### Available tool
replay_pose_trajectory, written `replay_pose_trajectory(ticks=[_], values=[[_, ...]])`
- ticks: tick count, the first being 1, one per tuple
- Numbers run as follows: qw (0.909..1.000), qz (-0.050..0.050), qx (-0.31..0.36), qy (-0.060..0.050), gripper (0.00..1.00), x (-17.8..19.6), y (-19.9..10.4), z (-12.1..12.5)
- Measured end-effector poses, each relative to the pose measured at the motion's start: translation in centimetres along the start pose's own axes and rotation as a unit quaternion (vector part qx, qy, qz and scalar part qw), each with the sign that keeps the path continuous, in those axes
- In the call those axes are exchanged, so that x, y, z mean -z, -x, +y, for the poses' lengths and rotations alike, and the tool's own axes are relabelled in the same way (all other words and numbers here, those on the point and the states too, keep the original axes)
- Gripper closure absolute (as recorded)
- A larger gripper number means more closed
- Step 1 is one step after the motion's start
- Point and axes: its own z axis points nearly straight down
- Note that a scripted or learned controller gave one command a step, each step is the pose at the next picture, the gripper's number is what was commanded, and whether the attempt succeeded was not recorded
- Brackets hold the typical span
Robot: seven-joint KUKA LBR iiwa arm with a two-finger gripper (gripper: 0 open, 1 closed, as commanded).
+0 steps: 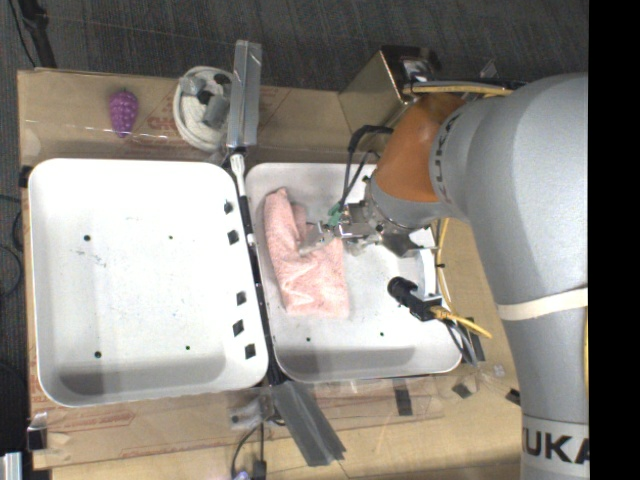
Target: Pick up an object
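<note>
You've got the pink cloth (303, 258) hugging the right bin's (400, 363) left wall, open floor to its right. End effector (335, 226) sits touching its upper right edge; can't tell its state.

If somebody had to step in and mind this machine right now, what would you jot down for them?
Tool: down in the right bin, at the right edge of the pink cloth. Too small to tell whether it has a grip.
Pink cloth: lies crumpled along the right bin's left side, flat on the floor.
Left bin: nothing to pick there.
Purple object: outside the bins, on the bench at top left.
Done: tool brought to the cloth.
Left: grasp and lift it.
</note>
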Motion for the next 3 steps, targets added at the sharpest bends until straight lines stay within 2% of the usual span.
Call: replay_pose_trajectory(ticks=[1,2,3], values=[[0.9997,0.0,0.026,0.0,0.0,0.0,3.3,6.1],[0.9936,-0.001,0.113,-0.001,0.0,0.0,2.2,6.2],[0.9848,0.0,0.174,0.0,0.0,0.0,2.2,0.6]])
